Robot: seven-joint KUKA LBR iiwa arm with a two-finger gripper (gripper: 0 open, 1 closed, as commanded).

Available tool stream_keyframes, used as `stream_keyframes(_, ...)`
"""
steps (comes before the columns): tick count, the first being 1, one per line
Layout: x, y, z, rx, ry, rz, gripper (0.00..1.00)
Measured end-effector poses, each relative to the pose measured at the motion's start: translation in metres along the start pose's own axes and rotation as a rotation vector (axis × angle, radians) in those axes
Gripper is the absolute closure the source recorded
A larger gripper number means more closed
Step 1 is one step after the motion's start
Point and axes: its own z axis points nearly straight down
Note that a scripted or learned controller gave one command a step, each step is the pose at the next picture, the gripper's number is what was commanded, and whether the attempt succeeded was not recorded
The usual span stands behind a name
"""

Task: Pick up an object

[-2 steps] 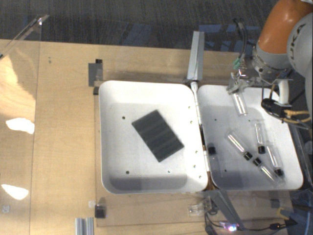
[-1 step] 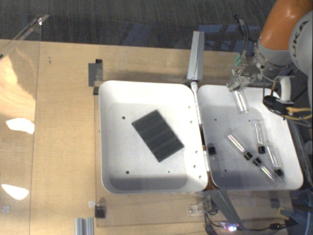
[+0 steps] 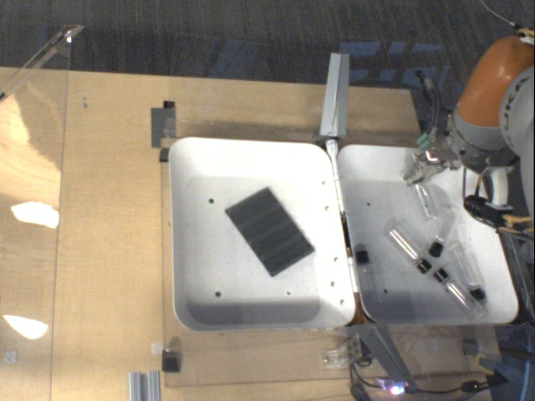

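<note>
Small pens (image 3: 435, 266), tool (image 3: 420, 172) indistinct.

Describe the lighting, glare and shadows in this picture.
Camera view: bright glare patches on the wooden bench at left; soft shadow along the near wall of the left bin; the dark pad reads crisp; clear items in the right bin are faint against white.

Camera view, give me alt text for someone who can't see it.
A grey-and-orange robot arm reaches over the right bin, which holds several small clear, black-tipped tubes. The left bin holds a dark ribbed rectangular pad.
</note>
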Motion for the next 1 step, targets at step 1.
stream_keyframes(1, 0.0696, 0.0064, 0.0159, -0.003, 0.000, -0.060, 1.00)
